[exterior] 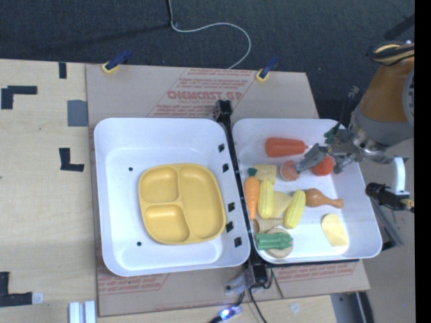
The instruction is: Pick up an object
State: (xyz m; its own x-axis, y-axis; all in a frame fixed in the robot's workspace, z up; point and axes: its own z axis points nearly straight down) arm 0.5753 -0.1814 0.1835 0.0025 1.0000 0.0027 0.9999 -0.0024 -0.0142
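My gripper (326, 161) hangs low over the upper right part of the right bin (367, 247). Its fingers (311, 159) stand apart, so it is open. A small red round item (323, 167) sits in the gap between them; I cannot see whether they touch it. Beside it are a long red vegetable (286, 146) and a pink round piece (289, 171). Lower in the bin are an orange carrot (251, 195), two corn cobs (267, 198) (295, 208), a brown drumstick (322, 197), a pale yellow piece (334, 229) and a green-topped item (274, 241).
The left bin (114, 147) holds a yellow divided plate (180, 202). A black clip strip (232, 180) runs along the wall between the bins. The arm's grey and orange body (387, 103) rises over the right bin's right rim. Cardboard (195, 93) lies under both bins.
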